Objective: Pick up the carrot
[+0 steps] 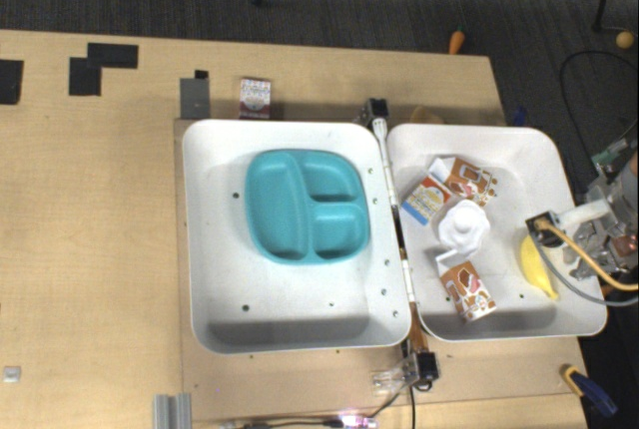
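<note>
My gripper (595,242) hangs over the right rim of the right bin (519,146), low and next to a yellow banana (537,268) that lies by that bin's right wall. The gripper's body hides whatever is directly beneath it. A small orange thing (456,41) lies beyond the bench's far edge; I cannot tell what it is.
The right bin also holds a brown-and-white carton (466,180), a blue-and-red carton (425,202), a white lump (465,225) and another brown carton (468,288). A teal divided plate (305,205) sits in the left bin (215,247).
</note>
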You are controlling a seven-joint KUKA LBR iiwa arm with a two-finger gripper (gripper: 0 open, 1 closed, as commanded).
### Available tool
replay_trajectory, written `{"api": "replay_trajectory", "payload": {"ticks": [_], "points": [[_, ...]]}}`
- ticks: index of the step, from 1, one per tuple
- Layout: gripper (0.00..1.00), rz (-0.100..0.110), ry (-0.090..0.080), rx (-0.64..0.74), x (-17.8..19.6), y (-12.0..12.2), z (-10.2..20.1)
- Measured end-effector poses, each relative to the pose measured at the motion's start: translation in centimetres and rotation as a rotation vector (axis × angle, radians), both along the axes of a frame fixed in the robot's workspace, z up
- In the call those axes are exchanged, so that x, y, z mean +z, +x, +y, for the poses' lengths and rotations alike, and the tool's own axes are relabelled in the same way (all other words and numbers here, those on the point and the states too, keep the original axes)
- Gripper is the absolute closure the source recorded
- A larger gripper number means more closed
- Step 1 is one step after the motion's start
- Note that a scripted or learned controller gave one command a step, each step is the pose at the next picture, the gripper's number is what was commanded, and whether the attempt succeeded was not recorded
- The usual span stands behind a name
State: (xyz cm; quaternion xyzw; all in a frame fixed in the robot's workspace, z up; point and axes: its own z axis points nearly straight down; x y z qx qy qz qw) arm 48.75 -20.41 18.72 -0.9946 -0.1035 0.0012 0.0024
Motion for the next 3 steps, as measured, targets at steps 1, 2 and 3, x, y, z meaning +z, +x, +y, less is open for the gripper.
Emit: {"api": "replay_trajectory", "payload": {"ticks": [1,2,3], "points": [[1.00,-0.013,-0.007,0.086,12.4,0.2,-0.2],[1.00,0.004,0.001,0.049,2.7,0.0,2.7],[1.00,-0.012,-0.008,0.088,12.7,0.1,-0.3]]}}
